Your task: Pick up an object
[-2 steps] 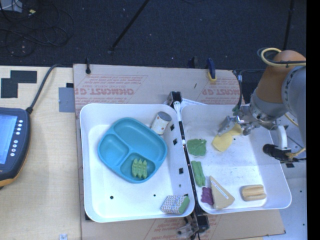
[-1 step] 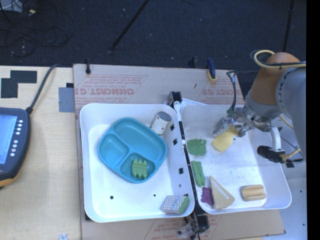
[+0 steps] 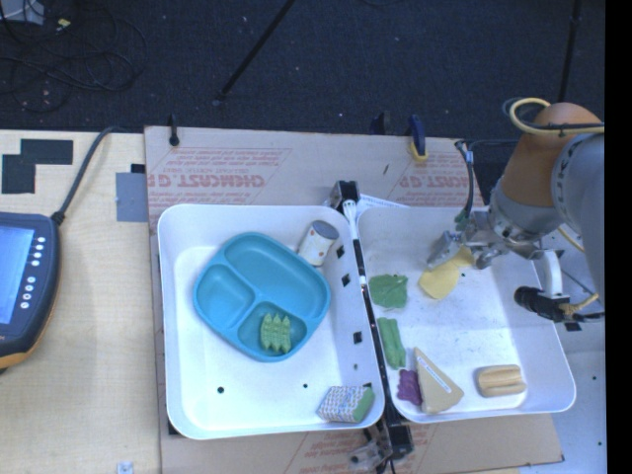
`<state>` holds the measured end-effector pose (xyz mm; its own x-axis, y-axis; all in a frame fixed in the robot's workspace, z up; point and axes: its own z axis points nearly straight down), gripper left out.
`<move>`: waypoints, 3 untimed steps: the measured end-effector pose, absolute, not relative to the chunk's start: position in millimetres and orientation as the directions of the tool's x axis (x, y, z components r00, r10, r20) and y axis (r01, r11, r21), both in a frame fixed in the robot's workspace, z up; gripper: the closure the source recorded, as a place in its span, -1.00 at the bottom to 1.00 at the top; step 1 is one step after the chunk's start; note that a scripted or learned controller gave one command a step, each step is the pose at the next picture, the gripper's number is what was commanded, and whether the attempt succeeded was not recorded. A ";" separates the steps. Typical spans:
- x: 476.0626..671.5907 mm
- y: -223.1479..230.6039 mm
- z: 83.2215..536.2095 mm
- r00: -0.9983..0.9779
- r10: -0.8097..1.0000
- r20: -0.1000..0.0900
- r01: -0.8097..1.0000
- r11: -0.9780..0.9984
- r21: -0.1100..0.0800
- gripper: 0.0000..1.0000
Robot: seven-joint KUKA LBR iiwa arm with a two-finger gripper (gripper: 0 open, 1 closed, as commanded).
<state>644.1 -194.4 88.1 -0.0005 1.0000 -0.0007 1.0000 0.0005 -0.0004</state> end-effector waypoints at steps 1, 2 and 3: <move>643.9 -194.3 106.7 0.000 1.000 0.000 1.000 0.000 0.000 -1.00; 643.6 -126.0 86.0 -0.005 1.000 0.004 1.000 0.005 -0.005 -1.00; 616.9 -136.5 87.2 0.000 1.000 0.001 1.000 0.000 -0.006 -1.00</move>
